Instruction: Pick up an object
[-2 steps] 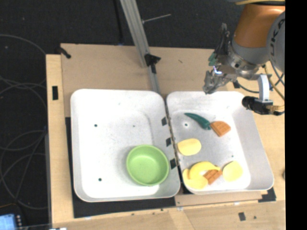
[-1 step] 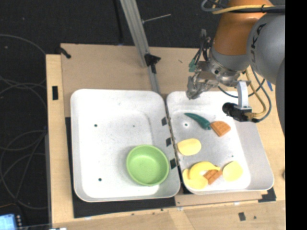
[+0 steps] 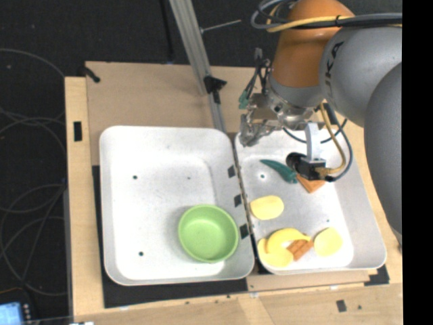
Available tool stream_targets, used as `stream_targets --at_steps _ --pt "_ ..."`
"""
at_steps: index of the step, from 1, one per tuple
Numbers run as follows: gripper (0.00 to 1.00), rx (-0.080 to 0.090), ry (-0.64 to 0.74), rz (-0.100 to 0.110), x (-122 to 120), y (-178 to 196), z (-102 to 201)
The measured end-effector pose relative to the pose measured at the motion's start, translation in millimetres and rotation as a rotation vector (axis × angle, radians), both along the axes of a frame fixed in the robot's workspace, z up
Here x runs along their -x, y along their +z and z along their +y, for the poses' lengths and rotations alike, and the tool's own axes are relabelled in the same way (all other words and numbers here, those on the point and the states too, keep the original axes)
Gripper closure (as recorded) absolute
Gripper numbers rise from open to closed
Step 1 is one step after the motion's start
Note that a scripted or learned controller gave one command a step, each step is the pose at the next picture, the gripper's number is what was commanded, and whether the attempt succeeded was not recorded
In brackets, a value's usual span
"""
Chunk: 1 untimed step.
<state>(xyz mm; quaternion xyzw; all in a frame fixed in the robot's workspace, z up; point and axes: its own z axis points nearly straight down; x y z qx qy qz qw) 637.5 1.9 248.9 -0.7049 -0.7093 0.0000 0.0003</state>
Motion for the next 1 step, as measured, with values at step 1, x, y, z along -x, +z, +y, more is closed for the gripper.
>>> stream_targets --at_steps 1 --pt "1.00 -0.002 0.002 0.000 11.1 4.0 60.0"
